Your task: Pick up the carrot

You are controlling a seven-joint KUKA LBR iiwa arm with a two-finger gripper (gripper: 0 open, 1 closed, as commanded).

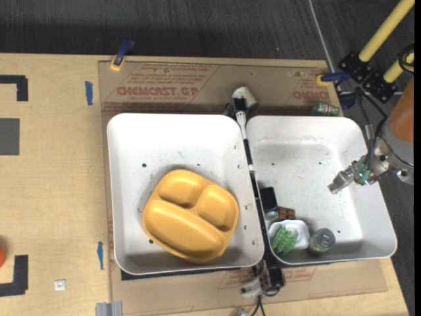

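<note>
Where the right bin point(299, 137) lies, the hand point(342, 182) hangs above.

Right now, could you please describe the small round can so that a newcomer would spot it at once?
Start at the right-hand shallow white bin and follow its near wall to the cluster of small things. The small round silvery can sits at that cluster's right end, beside a little white dish with green contents; it alone is round and metallic.
</note>
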